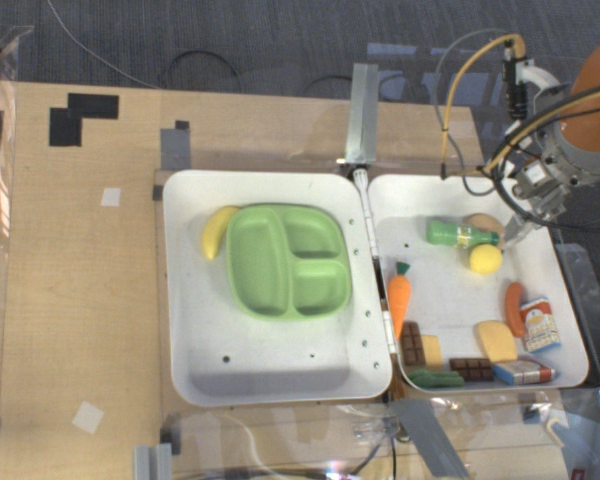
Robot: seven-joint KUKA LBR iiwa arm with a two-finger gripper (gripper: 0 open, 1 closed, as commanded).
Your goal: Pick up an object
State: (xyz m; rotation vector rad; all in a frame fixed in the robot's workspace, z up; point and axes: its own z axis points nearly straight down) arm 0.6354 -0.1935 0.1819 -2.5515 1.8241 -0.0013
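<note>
over the right white bin (pixel 570 298) the claw (pixel 517 230) hovers beside a small yellow plastic lemon (pixel 486 259) — approach step; grip state unclear — next, descend squarely onto it.

Both bins, the left bin (pixel 195 348) and the right bin (pixel 450 298), are white, and the left one holds a light green divided plate (pixel 285 261) and a yellow banana (pixel 216 230). In the right bin lie a green bottle (pixel 458 233), a yellow lemon (pixel 485 258), an orange carrot (pixel 399 302) with a green top, a brown chocolate bar (pixel 411 345) and a red and white carton (pixel 540 324). The bench (pixel 70 268) is pale wood marked with black shapes, and the arm (pixel 592 108) is grey and orange with a yellow cable (pixel 470 58).
</note>
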